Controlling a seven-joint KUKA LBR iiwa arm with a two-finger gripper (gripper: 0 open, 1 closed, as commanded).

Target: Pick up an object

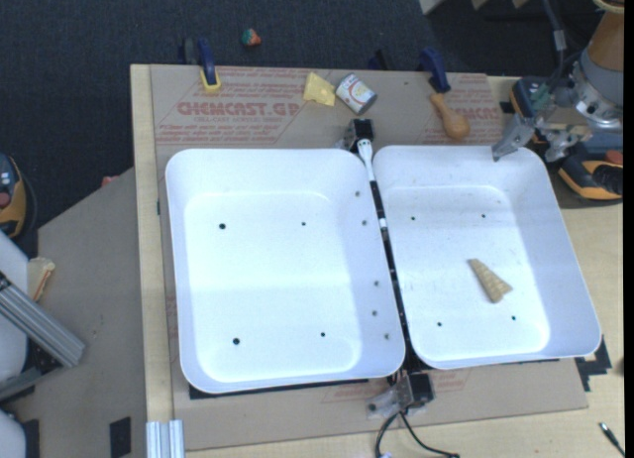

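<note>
A tan wedge-shaped piece (489, 280) lies in the right bin (436, 183), toward its right side. My gripper (533, 146) hovers over that bin's far right corner, well behind the wedge and apart from it. Its two fingers (508, 141) point down and are spread, open, with nothing between them.
The left bin (198, 198) sits beside the right one. Behind the bins on the board lie a yellow chunk (319, 89), a small white box (355, 93) and a wooden-handled tool (449, 115). Blue clamps (206, 61) hold the board's far edge.
</note>
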